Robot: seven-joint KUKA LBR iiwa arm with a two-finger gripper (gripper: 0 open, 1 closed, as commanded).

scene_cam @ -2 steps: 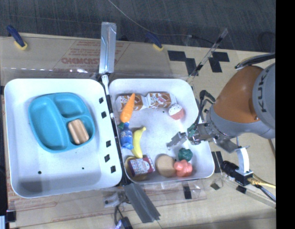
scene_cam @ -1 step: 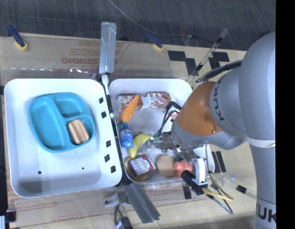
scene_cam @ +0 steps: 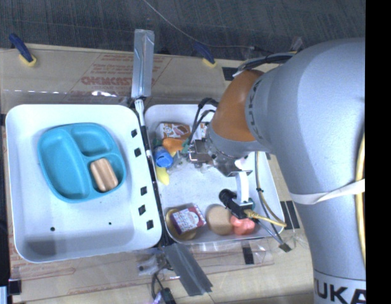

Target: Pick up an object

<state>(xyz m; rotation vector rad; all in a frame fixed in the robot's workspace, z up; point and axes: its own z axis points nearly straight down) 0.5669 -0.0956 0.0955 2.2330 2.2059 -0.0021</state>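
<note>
Arm over right bin, end effector (scene_cam: 197, 152) state unclear.
Near edge: packet (scene_cam: 187, 219), bun (scene_cam: 219, 219), pink toy (scene_cam: 243, 225). Farther: blue cap (scene_cam: 163, 159), snack bag (scene_cam: 173, 131). Left bin (scene_cam: 31, 233) holds blue tray (scene_cam: 69, 163) with sausage (scene_cam: 104, 174).

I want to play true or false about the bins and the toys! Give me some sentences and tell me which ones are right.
1. The blue divided plastic plate lies in the left white bin. True.
2. A brown bread-roll-shaped toy lies on that plate. True.
3. The plate is red. False: it is blue.
4. The grey arm with the orange band reaches over the left bin. False: it is over the right white bin.
5. A round tan cookie-like toy lies near the right bin's front edge. True.
6. The pink toy sits on the blue plate. False: it is in the right bin.
</note>
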